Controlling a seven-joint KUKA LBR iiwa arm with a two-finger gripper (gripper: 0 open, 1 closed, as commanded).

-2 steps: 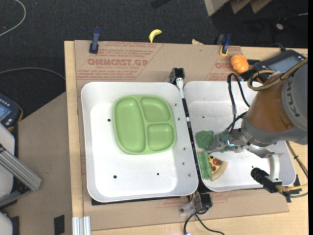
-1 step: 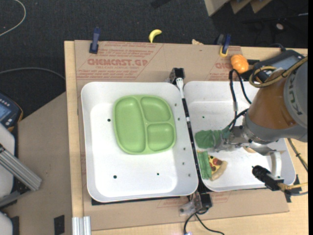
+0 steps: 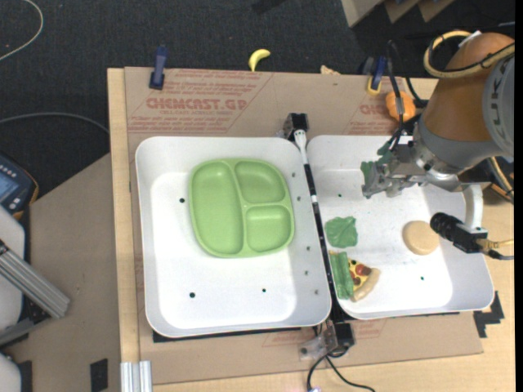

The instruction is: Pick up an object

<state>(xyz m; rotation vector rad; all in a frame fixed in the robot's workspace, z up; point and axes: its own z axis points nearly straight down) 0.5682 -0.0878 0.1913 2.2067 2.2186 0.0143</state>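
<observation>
Lettuce (image 3: 341,232) lies in the right bin (image 3: 458,300), below-left of the gripper (image 3: 377,180); I cannot tell its state.

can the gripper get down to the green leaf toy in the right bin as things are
Probably yes. The gripper sits over the right bin, and the green leaf toy lies uncovered below and to its left, apart from the pizza slice.
</observation>
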